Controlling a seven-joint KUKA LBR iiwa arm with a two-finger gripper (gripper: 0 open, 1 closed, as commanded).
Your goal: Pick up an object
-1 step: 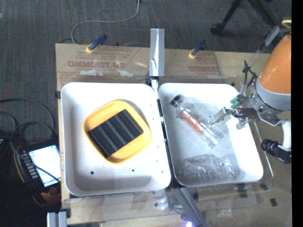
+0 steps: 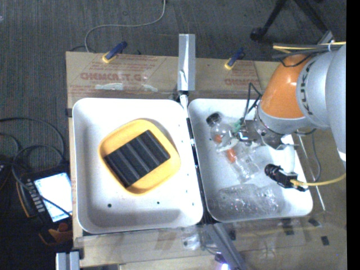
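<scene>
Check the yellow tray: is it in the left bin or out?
In. The yellow tray lies flat, ribbed black insert up, inside the left bin.

Arm bent low, wrist down

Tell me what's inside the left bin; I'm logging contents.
One yellow tray with a black ribbed insert lies in the left bin. Anything beneath it is covered.

The left bin holds a yellow tray with a ribbed black insert, lying at a slant. In the right bin, the arm reaches in from the right; its gripper hangs over clear plastic items near the far side. A crinkled clear bag lies near the front wall.
</scene>
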